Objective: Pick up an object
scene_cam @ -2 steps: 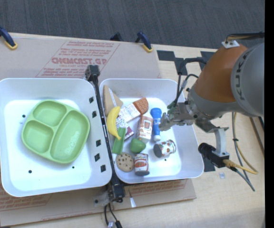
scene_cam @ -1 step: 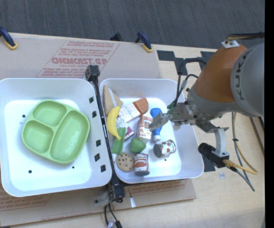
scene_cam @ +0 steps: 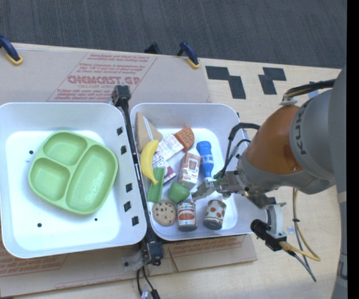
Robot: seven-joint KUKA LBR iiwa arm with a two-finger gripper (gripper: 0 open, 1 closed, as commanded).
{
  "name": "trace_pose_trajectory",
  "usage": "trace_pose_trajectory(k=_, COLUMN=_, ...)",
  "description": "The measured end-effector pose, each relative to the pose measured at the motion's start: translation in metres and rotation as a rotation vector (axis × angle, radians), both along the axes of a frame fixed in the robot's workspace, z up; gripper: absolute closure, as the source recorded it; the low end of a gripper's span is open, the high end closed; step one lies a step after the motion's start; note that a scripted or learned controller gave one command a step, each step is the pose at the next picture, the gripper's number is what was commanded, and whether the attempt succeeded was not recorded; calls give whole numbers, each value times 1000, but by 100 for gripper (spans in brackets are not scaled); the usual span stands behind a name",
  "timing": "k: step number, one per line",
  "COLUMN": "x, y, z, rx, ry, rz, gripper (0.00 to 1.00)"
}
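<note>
The right bin (scene_cam: 229, 114) holds a heap of small items: a yellow banana (scene_cam: 148, 161), a blue bottle (scene_cam: 205, 157), a red and white carton (scene_cam: 170, 147), a small labelled bottle (scene_cam: 189, 169), a green block (scene_cam: 178, 193), a round cookie (scene_cam: 163, 213) and two tins (scene_cam: 186, 215) (scene_cam: 214, 213). My gripper (scene_cam: 209, 189) reaches in from the right. It hangs low over the bin's front part, just above the two tins and beside the green block. The wrist hides much of it.
The left bin (scene_cam: 5, 123) holds a green divided plate (scene_cam: 73, 172). A black divider with clips (scene_cam: 129, 161) runs between the bins. A tan wedge (scene_cam: 145, 129) lies at the right bin's back left. Cables trail from the arm at the front right (scene_cam: 291, 242).
</note>
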State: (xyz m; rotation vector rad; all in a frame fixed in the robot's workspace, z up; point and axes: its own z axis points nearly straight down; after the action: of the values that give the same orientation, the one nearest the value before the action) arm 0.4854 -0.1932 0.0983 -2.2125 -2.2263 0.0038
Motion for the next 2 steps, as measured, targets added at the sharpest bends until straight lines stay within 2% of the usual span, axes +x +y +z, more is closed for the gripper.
trace_pose_trajectory(k=1, x=1, y=0, z=10, rx=-1, ry=-1, rz=6, gripper=100)
trace_pose_trajectory(k=2, x=139, y=49, z=58, rx=0, ry=-5, rz=0, gripper=100)
